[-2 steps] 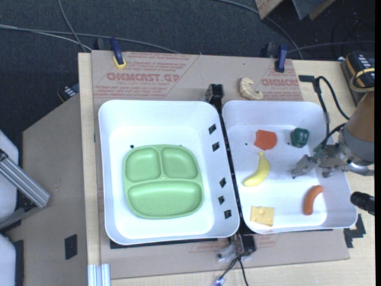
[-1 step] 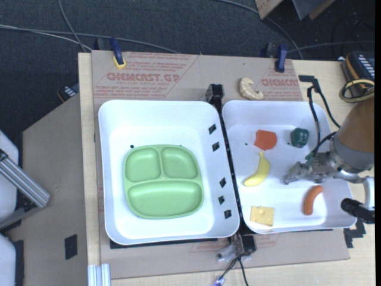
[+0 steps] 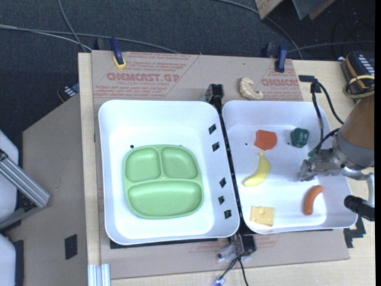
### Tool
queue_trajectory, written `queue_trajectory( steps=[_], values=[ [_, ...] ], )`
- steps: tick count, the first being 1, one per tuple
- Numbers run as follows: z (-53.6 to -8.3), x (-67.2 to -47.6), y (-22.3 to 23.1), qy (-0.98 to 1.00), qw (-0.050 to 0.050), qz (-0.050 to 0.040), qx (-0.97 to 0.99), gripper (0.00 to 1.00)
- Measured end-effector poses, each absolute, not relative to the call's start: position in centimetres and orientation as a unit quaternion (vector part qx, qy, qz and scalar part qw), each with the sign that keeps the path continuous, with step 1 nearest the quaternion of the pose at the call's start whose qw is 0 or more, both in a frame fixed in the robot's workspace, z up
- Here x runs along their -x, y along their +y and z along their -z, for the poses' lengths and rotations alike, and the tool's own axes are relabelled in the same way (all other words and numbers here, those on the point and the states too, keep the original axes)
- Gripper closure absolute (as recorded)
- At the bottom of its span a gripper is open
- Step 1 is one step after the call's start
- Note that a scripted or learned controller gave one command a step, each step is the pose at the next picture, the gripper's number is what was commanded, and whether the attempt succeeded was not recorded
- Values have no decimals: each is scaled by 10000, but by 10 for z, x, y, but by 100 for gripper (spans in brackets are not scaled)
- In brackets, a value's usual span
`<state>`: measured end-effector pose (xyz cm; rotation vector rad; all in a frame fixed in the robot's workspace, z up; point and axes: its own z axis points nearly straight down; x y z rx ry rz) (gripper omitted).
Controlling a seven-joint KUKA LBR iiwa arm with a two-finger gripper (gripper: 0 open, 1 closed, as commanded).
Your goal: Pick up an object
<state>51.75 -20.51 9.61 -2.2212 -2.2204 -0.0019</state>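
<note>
In the right bin (image 3: 286, 218), the claw (image 3: 309, 170) is hanging low over bare white floor just above the orange sausage (image 3: 312, 199), gripping nothing, though whether it is spread or closed cannot be told; a sound pick is probably calling for centring over the sausage and straddling its narrow width. That bin is also carrying a banana (image 3: 258, 171), a red piece (image 3: 265, 139), a green piece (image 3: 299, 137) and a cheese block (image 3: 262, 215), while the left bin (image 3: 113, 177) is holding a green divided tray (image 3: 162, 180).

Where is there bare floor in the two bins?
Left bin: a strip behind the green tray. Right bin: its far-left corner, behind the red piece. Crowded between banana, sausage and gripper.
</note>
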Motion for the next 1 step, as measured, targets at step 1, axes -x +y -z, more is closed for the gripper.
queue_trajectory(
  steps=[1],
  values=[
    [-145,-509,-205,-7071,-21,9,7071,100]
  ],
)
